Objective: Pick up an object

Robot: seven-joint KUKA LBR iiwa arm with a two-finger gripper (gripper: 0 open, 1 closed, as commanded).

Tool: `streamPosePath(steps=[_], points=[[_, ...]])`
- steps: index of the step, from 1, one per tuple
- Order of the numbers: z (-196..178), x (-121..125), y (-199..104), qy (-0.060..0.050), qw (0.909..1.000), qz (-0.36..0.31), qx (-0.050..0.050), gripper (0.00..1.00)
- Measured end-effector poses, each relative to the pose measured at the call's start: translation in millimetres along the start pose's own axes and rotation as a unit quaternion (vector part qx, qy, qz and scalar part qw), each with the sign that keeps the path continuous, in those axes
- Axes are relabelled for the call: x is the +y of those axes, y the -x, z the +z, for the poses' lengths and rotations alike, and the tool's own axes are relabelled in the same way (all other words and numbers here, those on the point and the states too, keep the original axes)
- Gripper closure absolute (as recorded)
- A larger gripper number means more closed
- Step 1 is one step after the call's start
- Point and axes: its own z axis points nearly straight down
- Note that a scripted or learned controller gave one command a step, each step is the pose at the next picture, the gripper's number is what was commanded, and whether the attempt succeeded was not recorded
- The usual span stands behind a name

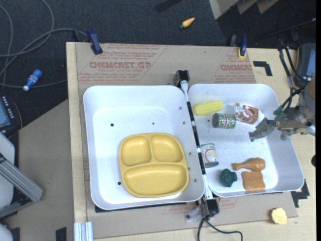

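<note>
One fixed overhead camera, slanted down over both bins (95,134).

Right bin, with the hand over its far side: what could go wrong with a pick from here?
1. The can, corn and ketchup packet lie close together in the right bin, so the hand might knock one while reaching for another.
2. The can lies on its side and could roll away.
3. The small can sits against the divider, leaving little finger room.
</note>
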Motion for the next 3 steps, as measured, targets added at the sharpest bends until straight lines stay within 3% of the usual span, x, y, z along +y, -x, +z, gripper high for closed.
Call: streamPosePath(steps=[1, 2, 3], points=[[112, 112, 7, -0.001, 1.0, -0.002, 0.0, 0.0], [163, 162, 52, 0.005, 1.0, 0.0, -0.002, 0.0], [144, 166, 43, 0.01, 0.9999, -0.005, 0.003, 1.0]])
